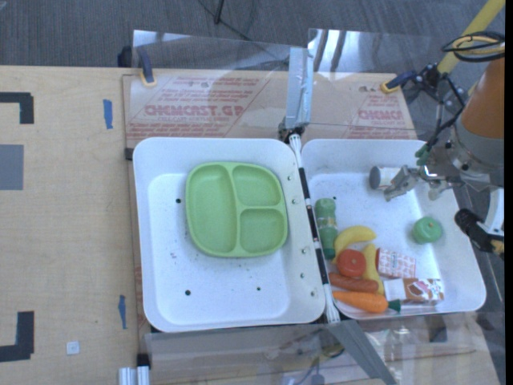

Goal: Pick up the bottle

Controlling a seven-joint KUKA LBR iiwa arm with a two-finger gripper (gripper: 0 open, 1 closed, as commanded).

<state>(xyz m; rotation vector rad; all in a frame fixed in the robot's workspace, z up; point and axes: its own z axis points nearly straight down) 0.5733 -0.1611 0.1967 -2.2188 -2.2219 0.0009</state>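
Bottle (325, 225) retrieval was judged not yet begun. The surface (64, 239) carried two white bins. A green divided plate (236, 208) was laid in the left bin (160, 295). The right bin (469, 287) held the green bottle against its left wall, just above a banana (354, 236), tomato (350, 262) and carrot (361, 301), so little side clearance was afforded. The pincer (398, 183) was positioned over that bin's upper part, well apart from the bottle; whether it was released or clenched could not be told.
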